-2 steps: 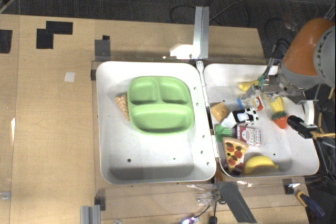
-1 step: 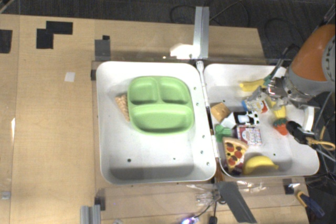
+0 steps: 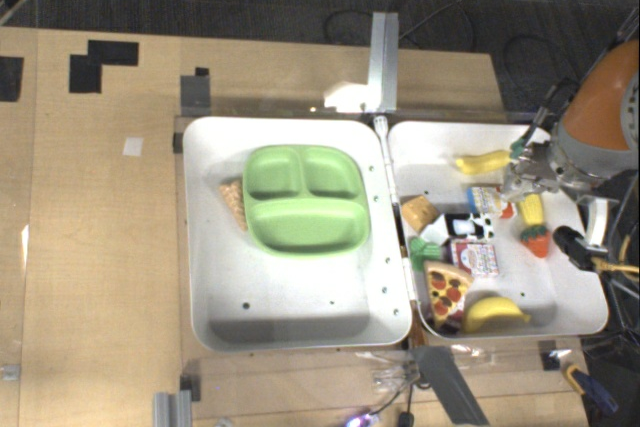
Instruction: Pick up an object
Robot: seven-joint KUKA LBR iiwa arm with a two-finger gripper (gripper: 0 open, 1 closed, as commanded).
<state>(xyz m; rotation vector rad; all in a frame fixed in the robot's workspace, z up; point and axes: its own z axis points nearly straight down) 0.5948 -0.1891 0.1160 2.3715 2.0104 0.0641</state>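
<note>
- A curved yellow toy banana [image 3: 494,311] lies at the near edge of the right white bin [image 3: 430,147], beside a pizza-slice toy [image 3: 447,286].
- The gripper [image 3: 523,177] hangs low among the toys, near a yellow-orange block [image 3: 531,209]; I cannot tell its opening.
- Nothing looks lifted: the pick remains undone.
- A green divided plastic tray [image 3: 303,197] sits in the left bin.

No legible text or labels
</note>
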